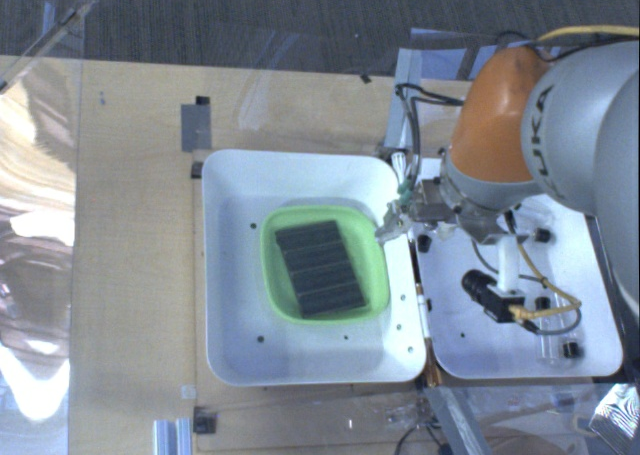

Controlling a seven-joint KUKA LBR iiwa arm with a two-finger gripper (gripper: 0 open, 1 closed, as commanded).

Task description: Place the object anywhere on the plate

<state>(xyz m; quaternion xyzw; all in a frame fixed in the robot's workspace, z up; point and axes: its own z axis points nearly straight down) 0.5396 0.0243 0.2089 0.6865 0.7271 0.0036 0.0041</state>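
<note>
The gripper (395,223) hangs over the plate's rim at about 2 o'clock, close to the seam between the 2 bins. From this slant I cannot tell whether it is spread or pressed together. Nothing shows pinched in it.

At 8 o'clock from the gripper, the dark ribbed block (320,268) lies flat in the middle of the green plate (270,255). Its long axis runs from 11 to 5 o'clock, and it sits apart from the gripper and inside the rim on every side. The plate rests in the left bin (225,273), slightly toward that bin's 3 o'clock wall. The right bin (590,263) lies at 3 o'clock under the grey arm with its orange band.

Since the block lies on the plate, I judge the placing done.

The block looks like a stiff, flat slab with crosswise ridges, probably light and probably plastic or rubber. The ridges should give purchase, so I expect little slip. It seems unlikely to be fragile. If it needs lifting again, the best hold is across the 2 long edges near the midpoint, coming straight down. It lies low in a dished plate, so a shallow approach could scrape the green rim.
</note>
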